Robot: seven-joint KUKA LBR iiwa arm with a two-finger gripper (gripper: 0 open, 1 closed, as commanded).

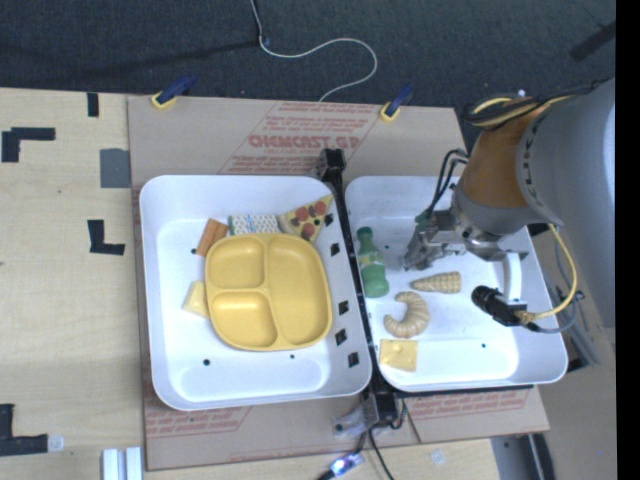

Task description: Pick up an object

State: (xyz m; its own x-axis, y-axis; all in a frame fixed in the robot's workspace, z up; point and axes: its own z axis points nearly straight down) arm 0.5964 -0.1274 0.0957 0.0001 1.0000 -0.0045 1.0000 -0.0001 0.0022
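Note:
In the right bin (520, 366) lie a green bottle (371, 266), an ice-cream cone (437, 284), a croissant (408, 313) and a yellow cheese slice (400, 355). My gripper (425, 249) hangs low over the middle of this bin, just above the cone and to the right of the bottle. Nothing shows between its fingers. The orange-banded wrist (500, 173) rises behind it to the right.
The left bin (165, 268) holds a yellow divided plate (268, 290) with a pizza slice (308, 217), a brown piece (211, 235) and a yellow wedge (194, 298) around it. A black divider (345, 268) runs between the bins. A cable (520, 313) loops at the right.

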